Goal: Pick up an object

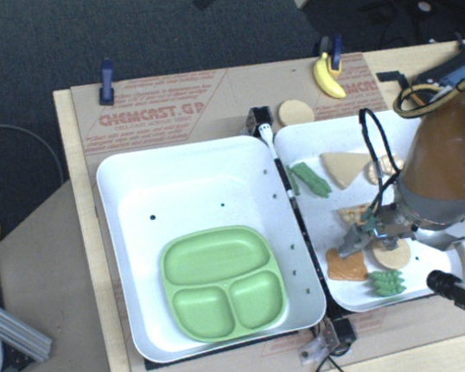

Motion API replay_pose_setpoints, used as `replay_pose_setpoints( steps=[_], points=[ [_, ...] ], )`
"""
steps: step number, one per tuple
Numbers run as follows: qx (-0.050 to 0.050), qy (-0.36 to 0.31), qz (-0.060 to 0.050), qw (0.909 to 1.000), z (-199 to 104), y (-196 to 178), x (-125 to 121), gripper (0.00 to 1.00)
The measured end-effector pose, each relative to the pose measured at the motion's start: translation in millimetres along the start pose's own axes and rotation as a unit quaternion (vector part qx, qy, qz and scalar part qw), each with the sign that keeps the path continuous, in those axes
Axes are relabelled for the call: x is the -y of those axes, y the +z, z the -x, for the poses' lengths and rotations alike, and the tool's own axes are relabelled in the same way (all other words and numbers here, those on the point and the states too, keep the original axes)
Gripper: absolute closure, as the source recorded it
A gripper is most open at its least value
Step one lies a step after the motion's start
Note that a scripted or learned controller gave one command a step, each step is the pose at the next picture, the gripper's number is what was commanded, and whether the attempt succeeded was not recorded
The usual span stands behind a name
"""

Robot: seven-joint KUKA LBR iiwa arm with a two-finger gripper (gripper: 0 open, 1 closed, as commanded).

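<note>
A: Where is the tool [370, 236] right now?

B: Low in the right bin [458, 281], toward that bin's six o'clock. Whether it is apart or together I cannot tell; the wrist hides the tips.

A: And what could it pick?

B: An orange piece [347, 266] lies just beside it at seven o'clock, a pale round piece [392, 255] at five o'clock, and a green bumpy piece [387, 282] beyond that. A green pod [309, 178] and a tan wedge [343, 167] sit toward twelve o'clock. The green tray [222, 282] is in the left bin [127, 241].

A: What might go wrong?

B: The pieces crowd together, so my guess is the tool may nudge one aside, pinch an edge and slip, or close on nothing.
</note>
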State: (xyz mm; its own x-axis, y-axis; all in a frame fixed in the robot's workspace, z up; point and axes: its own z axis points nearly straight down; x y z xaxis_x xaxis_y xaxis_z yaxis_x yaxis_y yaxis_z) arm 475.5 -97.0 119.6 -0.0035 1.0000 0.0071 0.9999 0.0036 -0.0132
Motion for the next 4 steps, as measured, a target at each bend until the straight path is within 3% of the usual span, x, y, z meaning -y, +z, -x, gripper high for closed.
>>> replay_pose_setpoints(
  steps=[1, 2, 3, 4],
  points=[
    [0.004, 0.002, 0.007, 1.0, 5, -4, -4, 0.0],
    [0.005, 0.002, 0.011, 0.9999, 19, 32, -7, 0.0],
    [0.007, 0.002, 0.015, 0.9999, 18, 19, -8, 1.0],
    [0.003, -0.002, 0.011, 0.9999, -50, -70, -5, 1.0]
  ],
)
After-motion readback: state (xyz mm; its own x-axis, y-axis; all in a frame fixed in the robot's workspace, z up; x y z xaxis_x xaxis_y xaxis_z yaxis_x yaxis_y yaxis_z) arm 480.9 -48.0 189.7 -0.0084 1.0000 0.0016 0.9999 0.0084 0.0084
